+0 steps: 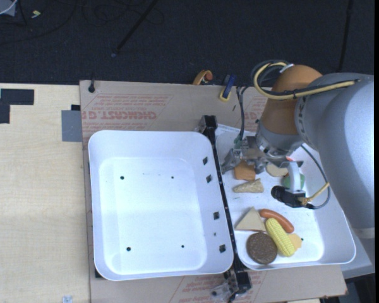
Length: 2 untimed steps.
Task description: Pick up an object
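In the right bin [336, 231] my gripper [245, 159] hangs low over the bin's upper left part, directly above a small orange block [244, 172]. Whether it touches the block is hidden by the wrist. Just below lies a tan wedge [248, 186]. Nearer the front of the bin lie a beige triangle [249, 220], a red sausage [276, 219], a yellow corn cob [280, 237] and a round brown cookie [262, 248]. A green and white item [296, 180] and a pale disc [276, 168] sit under the arm.
The left bin [151, 201] stands beside the right one, with a black divider strip [218, 188] between them. The grey arm [341, 144] with its orange band covers the right bin's far right. A black cable plug [287, 196] hangs over the bin's middle.
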{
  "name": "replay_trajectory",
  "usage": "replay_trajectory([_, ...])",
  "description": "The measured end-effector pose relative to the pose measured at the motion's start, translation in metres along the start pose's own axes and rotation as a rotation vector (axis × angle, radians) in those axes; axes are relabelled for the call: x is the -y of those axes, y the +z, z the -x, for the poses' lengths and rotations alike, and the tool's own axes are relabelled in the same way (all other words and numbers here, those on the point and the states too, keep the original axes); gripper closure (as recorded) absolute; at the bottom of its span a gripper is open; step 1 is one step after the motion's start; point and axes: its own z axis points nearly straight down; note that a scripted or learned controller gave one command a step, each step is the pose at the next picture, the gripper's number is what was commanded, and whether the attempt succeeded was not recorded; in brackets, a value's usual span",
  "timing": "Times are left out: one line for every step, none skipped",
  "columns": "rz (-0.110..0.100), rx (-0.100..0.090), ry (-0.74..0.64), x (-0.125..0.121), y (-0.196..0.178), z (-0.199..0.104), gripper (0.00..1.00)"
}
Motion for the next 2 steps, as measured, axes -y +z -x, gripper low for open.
replay_trajectory([-0.001, 0.002, 0.001, 0.0, -0.011, 0.003, 1.0])
replay_trajectory([0.012, 0.001, -0.003, -0.002, -0.108, -0.061, 1.0])
